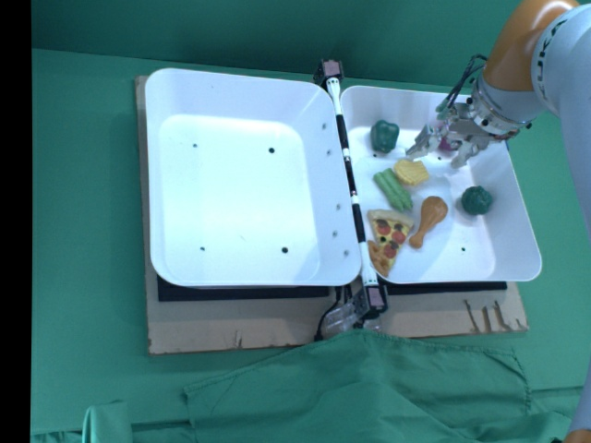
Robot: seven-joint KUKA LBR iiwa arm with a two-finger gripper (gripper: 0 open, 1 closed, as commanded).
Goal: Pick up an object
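The arm [545,44] comes in from the right side and bends down over the right bin [517,247]. Its claw [441,146] hangs near the far part of this bin, with the fingers spread apart and pointing down. There seems to be something small and pinkish close to the fingers, but I cannot tell if it is a part of the claw or an object, so I see nothing clearly held.

Just under the claw, a little toward the front, lies a yellow corn piece [411,172]. Beside it is a green bundle like asparagus [392,190], lying at a slant and touching the corn. A dark green pepper [384,136] stands to the left of the claw, near the wall between the bins. A second dark green vegetable [476,200] lies apart, on the right side. A brown chicken leg [428,219] and a pizza slice [388,239] lie nearer to the front, just beside each other.

The left bin [166,100] stands next to it on the green worktop [83,201].
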